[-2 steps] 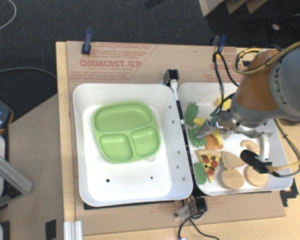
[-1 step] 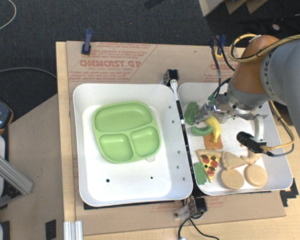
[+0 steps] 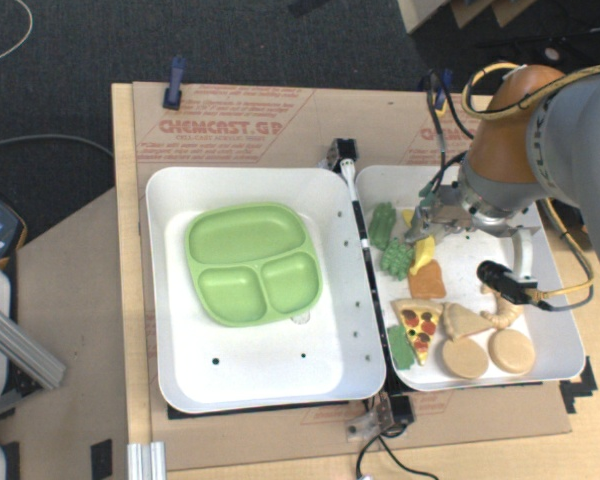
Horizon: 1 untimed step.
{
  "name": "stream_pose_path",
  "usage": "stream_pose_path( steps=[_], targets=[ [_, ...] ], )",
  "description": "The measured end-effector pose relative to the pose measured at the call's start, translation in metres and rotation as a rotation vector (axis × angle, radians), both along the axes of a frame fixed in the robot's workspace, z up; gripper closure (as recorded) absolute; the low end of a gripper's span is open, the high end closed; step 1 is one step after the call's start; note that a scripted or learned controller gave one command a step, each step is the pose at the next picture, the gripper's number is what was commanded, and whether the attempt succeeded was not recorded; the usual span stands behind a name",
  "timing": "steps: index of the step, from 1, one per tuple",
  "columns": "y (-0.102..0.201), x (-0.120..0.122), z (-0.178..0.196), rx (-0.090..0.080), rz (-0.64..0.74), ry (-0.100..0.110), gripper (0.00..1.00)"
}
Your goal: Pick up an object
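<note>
I hang over the right bin point(image 3: 555, 278) above the yellow toy piece point(image 3: 423, 251) beside the green ones, jaws' state unclear to me; it looks light, stiff, slippery, best pinched across its narrow sides.

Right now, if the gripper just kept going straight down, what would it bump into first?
Probably the yellow piece right under the gripper, in the right bin, beside the green toys. Depth is hard to judge from above.

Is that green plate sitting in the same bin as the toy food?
No, the green plate lies in the left bin, while the toy food sits in the right bin.
</note>
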<state>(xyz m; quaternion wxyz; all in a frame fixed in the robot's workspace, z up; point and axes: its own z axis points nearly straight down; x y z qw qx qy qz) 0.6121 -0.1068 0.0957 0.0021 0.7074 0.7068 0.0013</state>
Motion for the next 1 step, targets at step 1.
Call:
stream_pose_path(
  steps=[1],
  targets=[
    [0.0679, -0.0078, 0.0954, 0.003, 0.008, -0.004, 1.0]
  ],
)
